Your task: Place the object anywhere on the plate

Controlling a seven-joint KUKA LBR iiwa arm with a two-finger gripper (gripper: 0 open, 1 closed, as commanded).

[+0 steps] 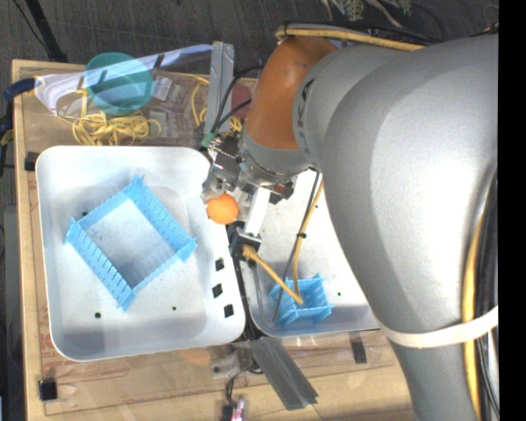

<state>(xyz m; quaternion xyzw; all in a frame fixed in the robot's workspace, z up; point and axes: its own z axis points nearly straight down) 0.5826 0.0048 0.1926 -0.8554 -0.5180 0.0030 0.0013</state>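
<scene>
Camera view: jaws (227,202) closed on orange ball (221,209), above right rim of left bin (66,327). Blue-fenced plate (130,242) lies at 9 o'clock of ball, well apart.

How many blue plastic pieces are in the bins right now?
2. A square blue frame lies in the left bin; a smaller blue piece sits in the right bin. The arm may hide more.

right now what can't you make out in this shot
- Right bin: mostly covered by the grey arm.
- Gripper: its tips are lost behind the wrist and the orange ball, so a grip is unclear.
- Blue piece in the right bin: partly hidden, too small to identify.
</scene>
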